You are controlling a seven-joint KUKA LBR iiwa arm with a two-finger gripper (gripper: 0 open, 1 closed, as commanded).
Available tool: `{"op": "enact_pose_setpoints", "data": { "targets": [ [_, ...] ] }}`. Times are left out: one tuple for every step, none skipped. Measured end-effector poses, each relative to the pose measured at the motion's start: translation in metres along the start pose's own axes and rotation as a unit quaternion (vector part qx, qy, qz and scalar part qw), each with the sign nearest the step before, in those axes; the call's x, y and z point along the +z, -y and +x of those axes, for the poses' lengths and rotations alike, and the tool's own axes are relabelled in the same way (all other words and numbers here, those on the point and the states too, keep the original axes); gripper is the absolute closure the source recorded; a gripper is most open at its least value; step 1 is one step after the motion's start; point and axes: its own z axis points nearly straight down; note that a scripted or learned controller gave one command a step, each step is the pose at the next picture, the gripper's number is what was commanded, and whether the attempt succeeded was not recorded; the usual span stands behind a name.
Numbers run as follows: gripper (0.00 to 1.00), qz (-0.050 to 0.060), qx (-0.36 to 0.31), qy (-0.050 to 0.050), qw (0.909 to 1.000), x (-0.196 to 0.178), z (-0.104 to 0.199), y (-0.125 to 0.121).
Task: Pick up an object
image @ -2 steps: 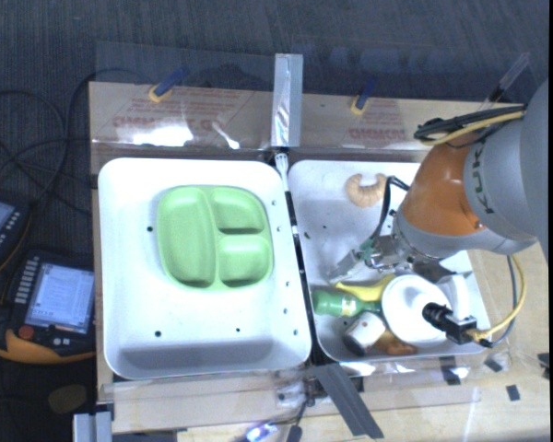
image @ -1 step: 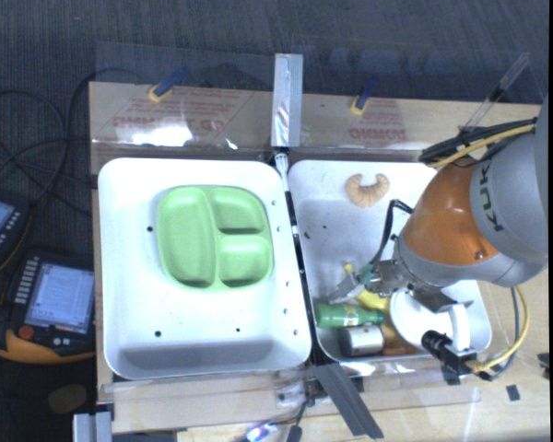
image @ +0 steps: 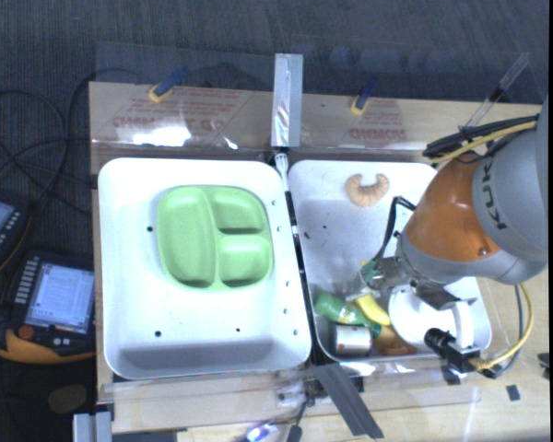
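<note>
The arm (image: 470, 219) reaches in from the right and hangs low over the right bin (image: 327, 205), its wrist covering the bin's lower right part. The jaws sit somewhere under that wrist, near the white disc (image: 413, 313); whether they are released or clenched cannot be told from this view (the wrist body hides them).

What the coming move turns on is the small heap in the bin's near corner, just left of and below the wrist. A banana (image: 372, 310) lies there, its long axis slanting from upper left to lower right, touching a green item (image: 335, 308) on its left. Just below them sits a can (image: 353, 340), lying on its side, and a brown piece (image: 394, 343) beside it. These things are crowded together, so a clean grasp on one looks hard.

Well apart, at the bin's far end, a tan curved piece (image: 367, 189) lies alone (likely an easier target). A green tray (image: 215, 235) rests in the left bin (image: 129, 320).
</note>
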Motion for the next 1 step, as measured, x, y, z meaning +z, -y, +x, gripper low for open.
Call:
{"op": "enact_pose_setpoints", "data": {
  "targets": [
    [1.00,0.011,0.212,0.002,0.9772,-0.0823,0.0737,-0.0373]
  ]
}}
